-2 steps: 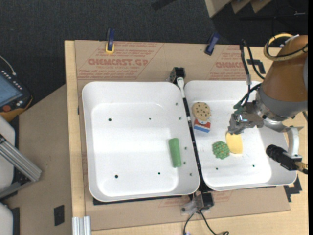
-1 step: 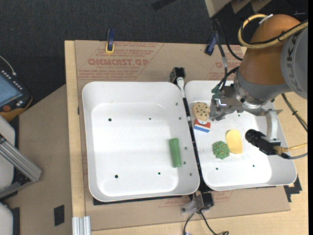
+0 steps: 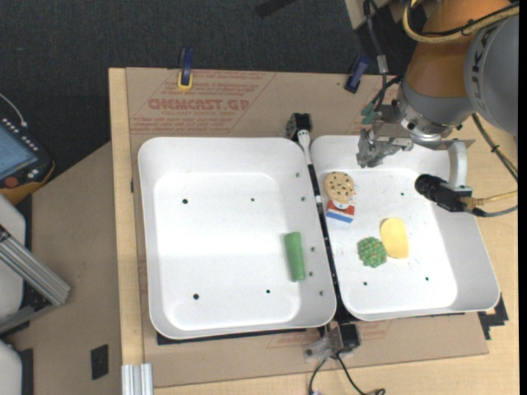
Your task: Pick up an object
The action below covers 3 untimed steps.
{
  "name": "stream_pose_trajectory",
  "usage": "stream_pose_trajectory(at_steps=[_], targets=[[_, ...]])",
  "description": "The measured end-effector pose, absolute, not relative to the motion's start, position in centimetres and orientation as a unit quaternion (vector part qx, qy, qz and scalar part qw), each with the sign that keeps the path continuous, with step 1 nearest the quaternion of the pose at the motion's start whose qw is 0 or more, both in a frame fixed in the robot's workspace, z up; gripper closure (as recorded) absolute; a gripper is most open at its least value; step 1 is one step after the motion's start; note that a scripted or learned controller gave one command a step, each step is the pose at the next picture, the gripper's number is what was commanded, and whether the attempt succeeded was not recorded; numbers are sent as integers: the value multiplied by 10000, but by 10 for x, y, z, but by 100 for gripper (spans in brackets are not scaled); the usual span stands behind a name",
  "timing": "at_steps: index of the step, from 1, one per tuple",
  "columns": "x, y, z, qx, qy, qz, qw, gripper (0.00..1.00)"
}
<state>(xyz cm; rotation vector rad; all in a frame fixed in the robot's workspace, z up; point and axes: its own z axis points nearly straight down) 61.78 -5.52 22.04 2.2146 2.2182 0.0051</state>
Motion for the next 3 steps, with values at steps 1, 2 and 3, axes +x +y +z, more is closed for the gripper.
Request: stream_pose_trajectory(at_steps=[1,2,3], targets=[[547,-131,172,7099,7043,-26,-28,100],[598,-61,186,7046,7096,25,18,100],[614,-14,195,7053,7089,13,15,100]])
